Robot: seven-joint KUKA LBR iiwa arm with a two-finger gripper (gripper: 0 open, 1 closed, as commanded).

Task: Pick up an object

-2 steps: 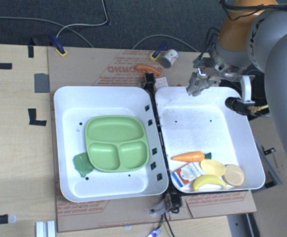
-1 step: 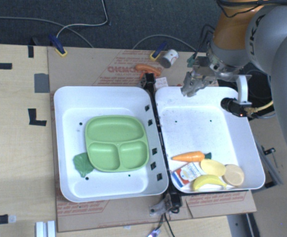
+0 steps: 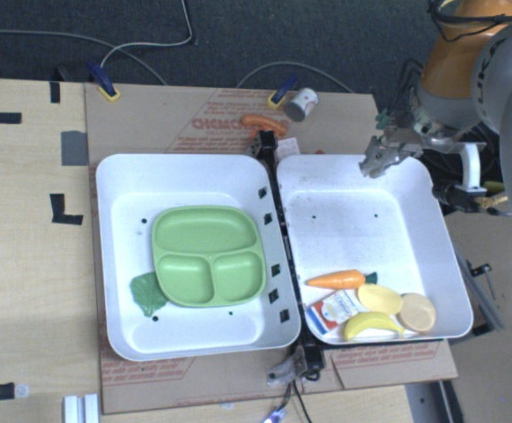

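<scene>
My gripper hangs over the far rim of the right bin, at its back right part, with nothing visible between its fingers. The objects lie together in that bin's near right corner, well below the gripper: an orange carrot, a yellow banana, a pale yellow lemon-like piece, a tan round piece and a small red and white packet. In the left bin lies a green divided plate with a green leafy piece at its left edge.
A black hinge strip runs between the two bins. Behind the bins on the cardboard lie an orange item and a grey cylinder. Cables cross the dark floor at the back.
</scene>
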